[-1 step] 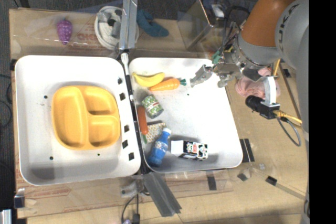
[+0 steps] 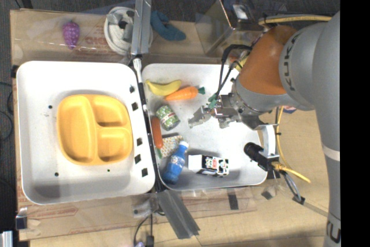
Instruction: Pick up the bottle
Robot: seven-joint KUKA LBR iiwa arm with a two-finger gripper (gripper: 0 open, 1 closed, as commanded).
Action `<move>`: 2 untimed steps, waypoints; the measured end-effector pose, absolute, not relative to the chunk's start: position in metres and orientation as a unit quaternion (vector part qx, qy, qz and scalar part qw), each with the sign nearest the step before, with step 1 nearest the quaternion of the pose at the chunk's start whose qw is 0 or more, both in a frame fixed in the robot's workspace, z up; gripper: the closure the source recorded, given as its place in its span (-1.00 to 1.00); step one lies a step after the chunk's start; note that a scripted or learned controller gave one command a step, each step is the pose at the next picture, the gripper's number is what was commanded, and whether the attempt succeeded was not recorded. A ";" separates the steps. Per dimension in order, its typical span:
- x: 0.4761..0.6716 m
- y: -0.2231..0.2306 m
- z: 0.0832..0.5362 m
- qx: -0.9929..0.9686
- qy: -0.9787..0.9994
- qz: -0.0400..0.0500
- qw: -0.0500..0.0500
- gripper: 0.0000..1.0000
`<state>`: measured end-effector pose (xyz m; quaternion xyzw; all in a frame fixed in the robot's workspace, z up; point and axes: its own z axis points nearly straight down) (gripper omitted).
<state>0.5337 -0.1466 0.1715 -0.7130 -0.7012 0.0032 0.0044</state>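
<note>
- Blue plastic bottle with white cap (image 2: 175, 161) is lying tilted in the right white bin (image 2: 243, 177), near its front-left corner, untouched; the pick is looking not yet begun.
- A black-and-white toy car (image 2: 209, 163) is sitting just beside the bottle, and a red stick (image 2: 156, 132) and bin wall are crowding its left.
- Two-finger gripper (image 2: 203, 114) is hovering mid-bin, fingers spread, pinching nothing; bare floor is lying open between.
- Banana (image 2: 163, 87) and carrot (image 2: 184, 93) are sitting far back.

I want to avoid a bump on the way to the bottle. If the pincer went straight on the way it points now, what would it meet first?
The pincer points left, toward the green can, so probably that, not the bottle; its height above the bin is unclear.
</note>
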 end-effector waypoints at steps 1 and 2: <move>0.515 -0.109 0.096 -0.697 -0.717 -0.002 -0.004 -1.00; 0.504 -0.098 0.096 -0.753 -0.658 -0.003 -0.006 -1.00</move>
